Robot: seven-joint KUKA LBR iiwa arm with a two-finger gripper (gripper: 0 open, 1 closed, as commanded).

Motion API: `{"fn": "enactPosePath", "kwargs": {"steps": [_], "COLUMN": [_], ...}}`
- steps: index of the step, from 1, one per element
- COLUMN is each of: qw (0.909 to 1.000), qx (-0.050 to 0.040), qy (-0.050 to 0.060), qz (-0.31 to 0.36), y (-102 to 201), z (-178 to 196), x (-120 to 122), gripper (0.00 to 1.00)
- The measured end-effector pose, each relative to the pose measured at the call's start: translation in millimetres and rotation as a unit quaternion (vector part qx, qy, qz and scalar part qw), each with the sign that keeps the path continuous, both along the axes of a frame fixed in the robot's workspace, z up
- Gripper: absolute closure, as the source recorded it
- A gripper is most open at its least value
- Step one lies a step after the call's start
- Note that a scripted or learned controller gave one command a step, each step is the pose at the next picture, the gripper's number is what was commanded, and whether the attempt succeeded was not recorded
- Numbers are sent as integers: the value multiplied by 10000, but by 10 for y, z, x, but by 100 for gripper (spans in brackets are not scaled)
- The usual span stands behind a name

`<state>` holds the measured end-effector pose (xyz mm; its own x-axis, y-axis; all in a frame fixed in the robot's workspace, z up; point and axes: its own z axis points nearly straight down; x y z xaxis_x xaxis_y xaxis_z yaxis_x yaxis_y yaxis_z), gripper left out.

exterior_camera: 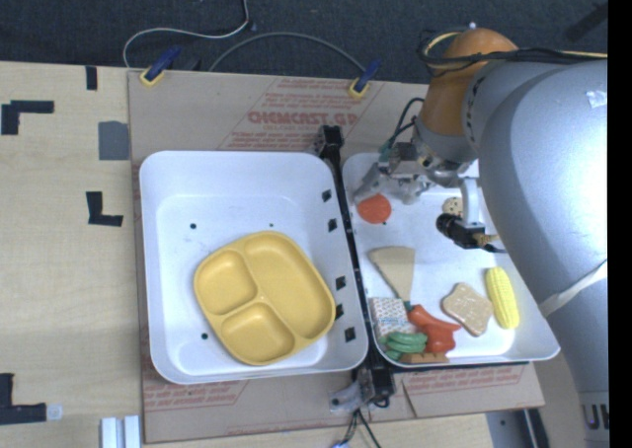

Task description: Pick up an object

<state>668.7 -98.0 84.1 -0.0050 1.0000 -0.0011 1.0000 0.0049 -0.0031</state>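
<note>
On the worktop (59, 239) sit two white bins. The left bin (168, 189) holds one yellow three-part tray (262, 296). In the right bin (533, 342) lie a cracker (388, 315), green beans (405, 342), a cheese wedge (397, 268), toast (467, 308) and corn (502, 296). One round red tomato (373, 207) lies at the bin's 10 o'clock, just below the hand (400, 172); its grip I cannot tell.

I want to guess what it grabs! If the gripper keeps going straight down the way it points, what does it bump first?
Probably the round red toy. The gripper points down into the right bin, and the toy sits right below its tip. How high it hangs is hard to tell, so it might just meet the bin floor beside it.
</note>
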Motion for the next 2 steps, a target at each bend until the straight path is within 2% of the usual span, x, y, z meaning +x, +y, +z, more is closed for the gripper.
{"fn": "enactPosePath", "kwargs": {"steps": [1,2], "qw": [10000,10000], "qx": [-6,-7], "qy": [-8,-13], "qz": [-21,-20], "y": [10,-91], "z": [0,2], "x": [-96,-4], "gripper": [0,0]}}
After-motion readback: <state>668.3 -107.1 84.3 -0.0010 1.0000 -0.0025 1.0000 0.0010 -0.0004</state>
